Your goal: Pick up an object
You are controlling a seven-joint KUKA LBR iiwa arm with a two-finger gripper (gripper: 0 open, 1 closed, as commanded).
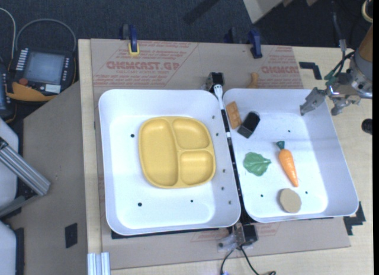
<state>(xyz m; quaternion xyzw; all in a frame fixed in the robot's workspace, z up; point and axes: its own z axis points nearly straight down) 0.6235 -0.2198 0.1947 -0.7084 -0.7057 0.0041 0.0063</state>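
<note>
The grey arm enters at the right edge of the camera view, its wrist sitting above the upper right corner of the right-hand shallow white bin [331,149], and the two-finger gripper [324,103] hangs over that bin's far right rim. Its two grey fingers [310,102] stand apart, splayed open, with nothing between them and nothing touched. The things to pick lie in the right bin, all well apart from the gripper: an orange plastic carrot with a green top [287,163] lies slantwise near the bin's middle; a green leaf-shaped toy [256,163] rests just to its left; a round tan disc like a biscuit [290,200] sits below the carrot near the bin's near wall; a small black block [249,124] and a brown bread-like piece [233,114] lie close together at the bin's upper left, beside the wall shared with the other bin. The left-hand shallow white bin [118,149] holds a yellow plastic plate with three compartments [176,151], set near its middle. Both bins rest on a brown cardboard sheet [148,60] printed with red lettering
</note>
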